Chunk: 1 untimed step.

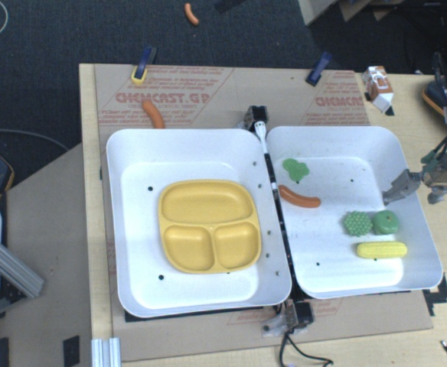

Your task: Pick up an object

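Note:
In the right bin [338, 277] lie a green leafy toy [295, 169], an orange sausage [299, 197], a green bumpy piece [357, 222], a round green piece [386, 221] and a yellow corn cob [381, 249]. My gripper [416, 192] hangs at that bin's right rim, above and to the right of the round green piece. Its fingers are spread open, with nothing between them. One grey fingertip [393, 193] points down-left into the bin.
The left bin [132, 167] holds a yellow divided plate [208, 225]. Another orange sausage [153, 114] lies on the board behind the left bin. Two blue clamps [142, 65] [318, 69] grip the board's far edge. A small carton [378, 87] sits at the back right.

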Available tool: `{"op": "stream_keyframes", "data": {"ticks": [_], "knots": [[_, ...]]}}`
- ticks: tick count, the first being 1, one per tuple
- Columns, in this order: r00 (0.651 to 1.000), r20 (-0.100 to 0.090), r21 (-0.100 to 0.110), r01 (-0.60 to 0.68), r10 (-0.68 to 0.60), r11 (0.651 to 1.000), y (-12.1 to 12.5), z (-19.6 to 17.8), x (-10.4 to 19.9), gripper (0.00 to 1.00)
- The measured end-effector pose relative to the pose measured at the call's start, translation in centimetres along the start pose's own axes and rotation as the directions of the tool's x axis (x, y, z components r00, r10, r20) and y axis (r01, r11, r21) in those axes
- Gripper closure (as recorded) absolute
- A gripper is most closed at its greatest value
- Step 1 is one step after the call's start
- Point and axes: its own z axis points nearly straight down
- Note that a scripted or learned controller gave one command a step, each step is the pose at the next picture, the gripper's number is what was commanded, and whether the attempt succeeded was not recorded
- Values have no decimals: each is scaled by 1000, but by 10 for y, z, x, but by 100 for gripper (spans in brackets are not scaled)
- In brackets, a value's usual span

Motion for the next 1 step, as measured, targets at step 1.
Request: {"op": "stream_keyframes", "data": {"ticks": [1], "knots": [[1000,3,-12,4,-4,1000,2,-6,0,0]]}}
